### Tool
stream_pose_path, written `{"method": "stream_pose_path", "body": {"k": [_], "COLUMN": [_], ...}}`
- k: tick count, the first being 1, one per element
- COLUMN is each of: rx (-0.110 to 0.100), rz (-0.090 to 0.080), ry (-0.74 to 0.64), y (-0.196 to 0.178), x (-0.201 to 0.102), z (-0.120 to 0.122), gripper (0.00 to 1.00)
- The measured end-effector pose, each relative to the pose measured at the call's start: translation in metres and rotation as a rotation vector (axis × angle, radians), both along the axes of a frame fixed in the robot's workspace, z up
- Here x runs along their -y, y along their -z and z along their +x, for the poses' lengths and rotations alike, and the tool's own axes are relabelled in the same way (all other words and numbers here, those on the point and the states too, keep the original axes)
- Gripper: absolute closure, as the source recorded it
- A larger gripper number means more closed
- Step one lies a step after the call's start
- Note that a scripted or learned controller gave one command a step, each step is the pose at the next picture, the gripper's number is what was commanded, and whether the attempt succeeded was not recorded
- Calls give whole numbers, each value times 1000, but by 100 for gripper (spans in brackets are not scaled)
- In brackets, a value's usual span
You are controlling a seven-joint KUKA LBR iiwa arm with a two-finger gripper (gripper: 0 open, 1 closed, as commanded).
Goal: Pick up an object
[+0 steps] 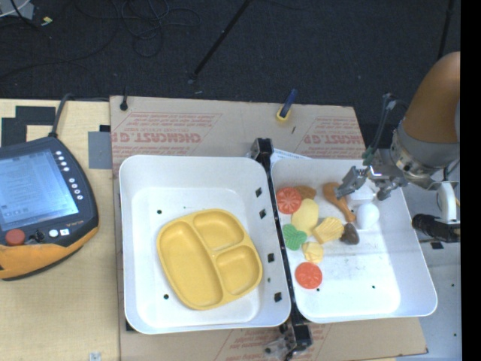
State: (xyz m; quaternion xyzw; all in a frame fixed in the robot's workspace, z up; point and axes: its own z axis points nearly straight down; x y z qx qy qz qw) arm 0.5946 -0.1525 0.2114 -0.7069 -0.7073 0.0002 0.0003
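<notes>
Two shallow white plastic bins sit side by side on a cardboard-covered counter (188,126). The left bin (143,179) holds a glossy yellow tray (209,258) with three rounded compartments. The right bin (398,292) carries a loose cluster of small toy foods at its 10 o'clock part: a ridged red-orange round (288,200), a smooth pale-yellow lump (305,216), a bumpy green piece (293,238), a yellow wedge (328,229), a dark brown bit (350,235), a white ball (367,215), an orange curved strip (338,198), and a second red round (308,275) lying apart at 6 o'clock of the cluster. The grey arm (432,126), orange-banded, reaches in from 3 o'clock, wrist tilted down. Its pincer (366,183) hangs spread over the strip and ball, gripping nothing. A handheld control pendant (41,201) rests at 9 o'clock.
</notes>
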Motion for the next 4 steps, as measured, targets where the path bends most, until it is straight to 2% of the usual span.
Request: {"method": "stream_pose_path", "body": {"k": [1,2,3,4], "rx": [-12,-4,-1,7], "rz": [5,2,2,0], "ry": [-2,5,-4,4], "y": [86,71,22,-84], "x": [-55,-51,-126,-106], "z": [-27,-25,-47,-100], "gripper": [0,100,100,100]}}
